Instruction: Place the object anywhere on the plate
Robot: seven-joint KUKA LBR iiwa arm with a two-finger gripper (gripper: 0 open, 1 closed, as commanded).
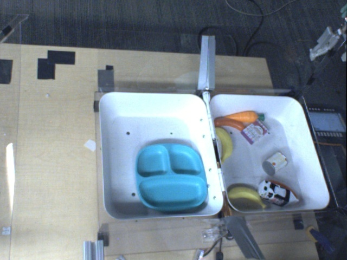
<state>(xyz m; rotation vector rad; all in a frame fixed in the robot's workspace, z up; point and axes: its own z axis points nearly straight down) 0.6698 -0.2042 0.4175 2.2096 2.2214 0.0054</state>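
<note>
Camera view looks down on two white bins side by side. The left bin (116, 145) holds a blue plate (172, 176) with three compartments, two small ones on its far side and one long one on its near side. The plate lies toward five o'clock on the bin floor, close to the near wall.

The objects that could be moved all lie in the right bin (301, 140), apart from the plate. At eleven o'clock an orange carrot (237, 118) lies crosswise. A purple packet (254, 131) lies just beside the carrot's leafy end. At nine o'clock a yellow banana (225, 144) rests against the wall shared with the left bin. Near the centre, toward four o'clock, is a small white cup-like piece (275, 162), tipped on its side. At seven o'clock a second yellow fruit (245, 197) lies along the near wall. A black-and-white toy (277, 193) touches it on the five o'clock side.

Outside the bins, at the frame's two o'clock edge over the dark floor, a pale grey piece appears to be the gripper (327, 41). It is well apart from both bins. Whether it is wide or narrow cannot be told.
</note>
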